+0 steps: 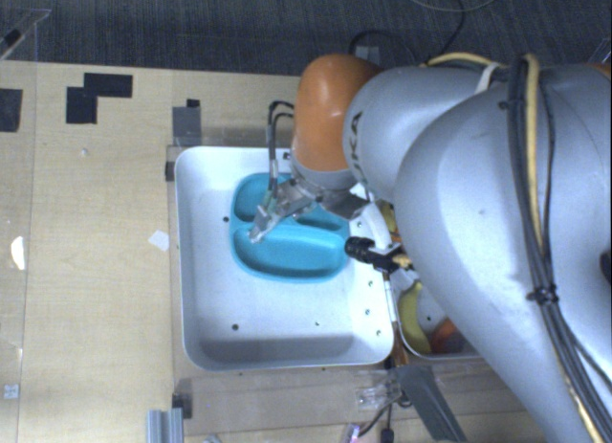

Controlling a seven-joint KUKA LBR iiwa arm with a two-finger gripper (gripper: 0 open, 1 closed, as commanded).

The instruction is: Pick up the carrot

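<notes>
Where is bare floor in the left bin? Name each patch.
Left bin: bare floor along its left wall and across the front, below the blue dish. Crowded at the back right, where the gripper hangs over the dish.

the grey arm (478, 231) enters from the right and takes up much of that side, its bulky links sloping down toward the left; cables run along its upper surface; the orange band (330, 111) sits above the wrist, which points downward and to the left; the gripper (268, 219) hangs low beneath it, metal fingers (260, 232) angled down-left, their spacing too blurred to judge
</notes>
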